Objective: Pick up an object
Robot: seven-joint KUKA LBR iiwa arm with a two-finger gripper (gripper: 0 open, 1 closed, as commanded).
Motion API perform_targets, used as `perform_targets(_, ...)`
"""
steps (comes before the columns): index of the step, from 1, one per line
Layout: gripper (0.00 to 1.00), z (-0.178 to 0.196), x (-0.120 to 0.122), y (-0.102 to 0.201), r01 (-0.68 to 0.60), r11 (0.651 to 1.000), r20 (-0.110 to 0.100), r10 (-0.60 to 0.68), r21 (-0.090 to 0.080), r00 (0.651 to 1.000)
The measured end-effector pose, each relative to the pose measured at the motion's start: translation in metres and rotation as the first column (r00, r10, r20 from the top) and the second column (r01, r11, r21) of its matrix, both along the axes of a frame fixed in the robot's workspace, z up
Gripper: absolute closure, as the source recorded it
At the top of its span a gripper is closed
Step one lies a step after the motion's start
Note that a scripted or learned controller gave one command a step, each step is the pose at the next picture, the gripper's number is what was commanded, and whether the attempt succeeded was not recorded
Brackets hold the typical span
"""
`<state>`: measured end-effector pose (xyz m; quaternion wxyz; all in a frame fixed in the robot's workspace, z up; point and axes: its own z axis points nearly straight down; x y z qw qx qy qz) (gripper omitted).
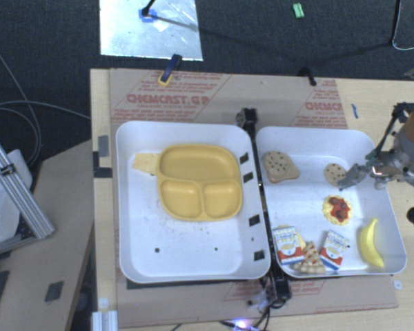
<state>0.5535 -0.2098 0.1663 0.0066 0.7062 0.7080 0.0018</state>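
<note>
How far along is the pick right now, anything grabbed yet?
Nothing looks picked. The end effector hangs over the right bin, close beside the small cookie, with nothing visibly held. The larger cookie, pizza piece, banana and the small cartons all lie in the bin. Grasping and lifting remain.

Red print "CHEMCAST" plus further letters, roughly "G P", on brown board (193, 95) under bins – upper left, reads upright. Same red print at upper right of board, slanted, only partly legible – "CHEMCAST" likely. Small cartons (287, 244) in right bin carry print, too small to read.
</note>
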Motion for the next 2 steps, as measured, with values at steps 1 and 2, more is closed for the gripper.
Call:
perform_targets(1,0.0,-0.07,-0.017,0.012,0.001,1.0,-0.016,-0.001,0.009,1.0)
perform_targets(2,0.0,-0.082,-0.002,0.029,-0.003,1.0,-0.01,0.003,0.007,1.0)
